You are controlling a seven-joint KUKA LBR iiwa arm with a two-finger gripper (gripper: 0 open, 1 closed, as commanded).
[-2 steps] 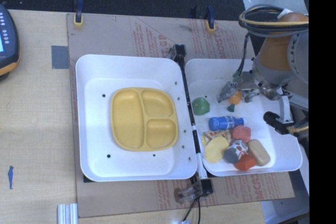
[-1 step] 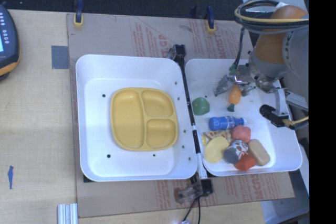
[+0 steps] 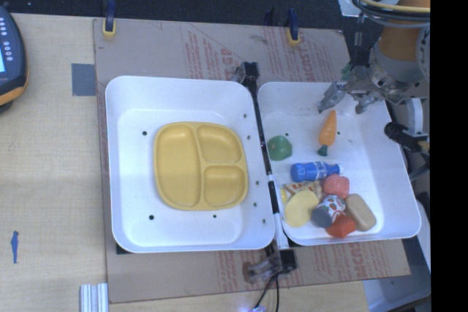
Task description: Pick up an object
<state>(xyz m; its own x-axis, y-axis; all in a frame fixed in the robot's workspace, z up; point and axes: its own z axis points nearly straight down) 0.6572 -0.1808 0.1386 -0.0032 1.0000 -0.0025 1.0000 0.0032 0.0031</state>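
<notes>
At the near edge of the right bin (image 3: 380, 157), toward 6 o'clock, we find a tight cluster: a tan bread-like roll (image 3: 360, 211), a red piece (image 3: 340, 227), a small figure in blue, white and red (image 3: 326, 211), a pale yellow round item (image 3: 300, 210) and a pink-red ball (image 3: 336, 185). Just beyond the cluster, a blue bottle (image 3: 314, 171) lies on its side. At 9 o'clock within this bin, near the dividing wall, sits a green rounded object (image 3: 278, 148).

Farther back, at roughly 12 o'clock in the bin, lies the carrot (image 3: 327, 129). It is a short orange cone with a small dark green tip, and its green end points toward the near side. It rests on the bin floor, apart from the other items.

The gripper (image 3: 346, 98) hangs directly above and beyond the carrot, its two fingers spread wide and released, with nothing between them.

In the left bin (image 3: 124, 157), at 9 o'clock of the bench, a yellow three-compartment plate (image 3: 199, 164) lies flat in the middle.
</notes>
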